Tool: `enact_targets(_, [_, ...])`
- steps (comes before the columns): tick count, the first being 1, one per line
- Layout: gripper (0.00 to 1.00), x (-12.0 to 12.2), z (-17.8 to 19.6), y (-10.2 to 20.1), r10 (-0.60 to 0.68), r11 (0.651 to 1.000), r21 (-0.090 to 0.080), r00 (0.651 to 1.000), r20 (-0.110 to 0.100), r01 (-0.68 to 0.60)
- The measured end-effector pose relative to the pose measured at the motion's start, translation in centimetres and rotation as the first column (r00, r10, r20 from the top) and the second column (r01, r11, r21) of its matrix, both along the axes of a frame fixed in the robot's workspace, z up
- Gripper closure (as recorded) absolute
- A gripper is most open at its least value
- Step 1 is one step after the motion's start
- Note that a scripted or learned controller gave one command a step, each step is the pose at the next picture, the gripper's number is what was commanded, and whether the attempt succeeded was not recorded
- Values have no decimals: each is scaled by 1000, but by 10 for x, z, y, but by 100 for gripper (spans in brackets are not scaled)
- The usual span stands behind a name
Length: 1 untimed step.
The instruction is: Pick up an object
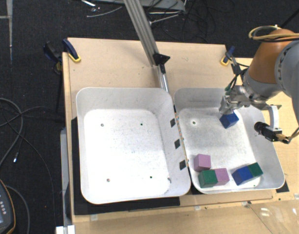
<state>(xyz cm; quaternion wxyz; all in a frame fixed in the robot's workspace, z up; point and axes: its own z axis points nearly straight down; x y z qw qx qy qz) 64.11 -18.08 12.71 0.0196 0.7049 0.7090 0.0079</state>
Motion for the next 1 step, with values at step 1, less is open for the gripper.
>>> enact_targets(1, [0, -1, -2, 1, 0, 1000, 1, 1000, -3, 0])
